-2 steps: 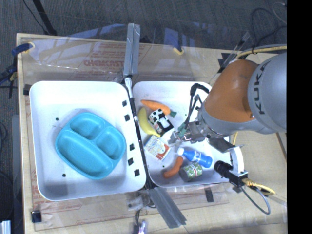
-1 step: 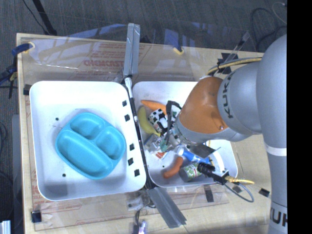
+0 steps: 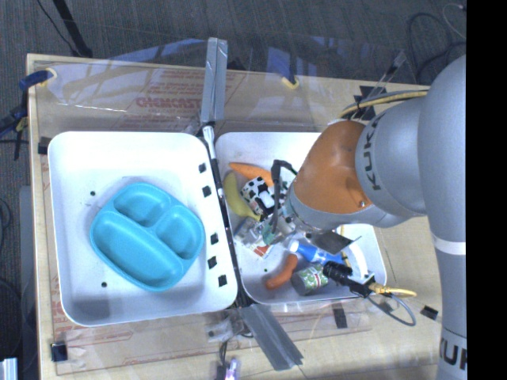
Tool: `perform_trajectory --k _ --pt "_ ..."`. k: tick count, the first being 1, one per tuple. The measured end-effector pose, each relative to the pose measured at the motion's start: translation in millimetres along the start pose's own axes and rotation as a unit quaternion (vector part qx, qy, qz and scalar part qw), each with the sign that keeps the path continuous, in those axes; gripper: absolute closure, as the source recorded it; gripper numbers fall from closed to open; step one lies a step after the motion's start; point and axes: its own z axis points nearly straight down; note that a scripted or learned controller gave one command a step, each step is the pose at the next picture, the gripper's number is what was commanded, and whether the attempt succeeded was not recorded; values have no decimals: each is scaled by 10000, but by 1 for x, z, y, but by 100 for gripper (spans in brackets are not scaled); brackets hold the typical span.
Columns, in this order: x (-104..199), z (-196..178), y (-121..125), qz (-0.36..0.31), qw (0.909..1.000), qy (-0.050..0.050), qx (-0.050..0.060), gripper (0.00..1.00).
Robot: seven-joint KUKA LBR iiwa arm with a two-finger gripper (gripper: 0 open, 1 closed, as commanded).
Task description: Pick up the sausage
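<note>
The hand (image 3: pixel 269 226) hangs low in the middle of the right bin (image 3: pixel 372 253), among a heap of small things near the bin's left wall; whether it is clenched or released cannot be told, since the arm's orange band (image 3: pixel 337 176) covers most of it. The sausage (image 3: pixel 280 275) lies free on the bin floor near the front edge, just beside a green can (image 3: pixel 310 279). A banana (image 3: pixel 234 195) and a carrot (image 3: pixel 249 169) lie toward the back-left corner. The left bin (image 3: pixel 71 165) holds a blue divided plate (image 3: pixel 148 233) at its centre.
</note>
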Motion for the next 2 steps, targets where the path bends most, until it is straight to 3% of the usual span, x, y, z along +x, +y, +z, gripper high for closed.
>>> perform_trajectory --k 2 --pt "-1 -16 2 -51 10000 5 14 100"
